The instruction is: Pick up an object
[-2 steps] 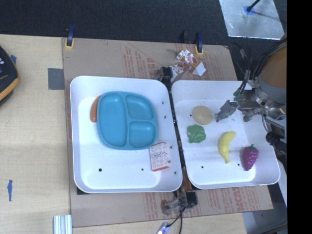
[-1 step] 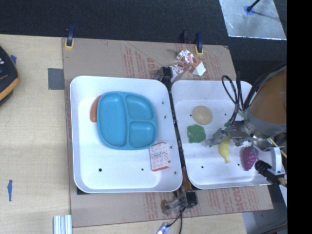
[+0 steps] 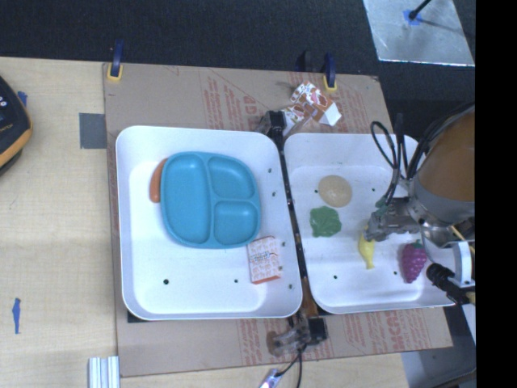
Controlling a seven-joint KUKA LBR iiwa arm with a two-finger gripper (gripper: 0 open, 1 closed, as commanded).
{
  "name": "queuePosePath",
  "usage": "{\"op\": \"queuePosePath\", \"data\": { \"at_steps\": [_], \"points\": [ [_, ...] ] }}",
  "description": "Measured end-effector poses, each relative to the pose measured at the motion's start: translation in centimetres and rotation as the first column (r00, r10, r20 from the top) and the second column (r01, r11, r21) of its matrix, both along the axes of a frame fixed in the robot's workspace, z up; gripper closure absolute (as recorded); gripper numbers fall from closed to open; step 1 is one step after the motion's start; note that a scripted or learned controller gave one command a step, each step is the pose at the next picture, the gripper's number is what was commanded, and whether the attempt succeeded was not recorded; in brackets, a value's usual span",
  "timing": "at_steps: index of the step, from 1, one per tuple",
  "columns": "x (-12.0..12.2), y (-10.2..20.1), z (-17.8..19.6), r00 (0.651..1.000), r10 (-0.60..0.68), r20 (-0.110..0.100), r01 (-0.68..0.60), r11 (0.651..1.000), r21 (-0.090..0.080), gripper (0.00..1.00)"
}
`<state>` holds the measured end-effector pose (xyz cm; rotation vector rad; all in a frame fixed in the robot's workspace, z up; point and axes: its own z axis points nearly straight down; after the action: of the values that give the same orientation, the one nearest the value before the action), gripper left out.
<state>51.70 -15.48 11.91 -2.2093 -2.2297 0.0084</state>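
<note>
Camera view: the gripper (image 3: 378, 231) sits low in the right bin (image 3: 347, 293), right above the yellow toy (image 3: 367, 252). Honestly can't tell how it's set or whether it's got anything. Green toy (image 3: 325, 221), tan disc (image 3: 334, 191) and purple grapes (image 3: 413, 262) are close by. I'd drop straight down, centred on the yellow piece, so nothing else gets nudged.

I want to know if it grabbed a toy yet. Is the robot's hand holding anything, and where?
It cannot be told. The gripper is right above the yellow toy in the right bin, but no grip on it shows.
</note>
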Motion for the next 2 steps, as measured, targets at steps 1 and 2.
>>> {"op": "queuePosePath", "data": {
  "at_steps": [1, 2],
  "points": [
    [2.84, -1.85, -0.31, 1.0, -0.003, 0.004, 0.003, 1.0, 0.0, 1.0],
    [2.8, -1.84, -0.36, 1.0, -0.004, 0.003, 0.004, 1.0, 0.001, 0.0]
  ]
}}
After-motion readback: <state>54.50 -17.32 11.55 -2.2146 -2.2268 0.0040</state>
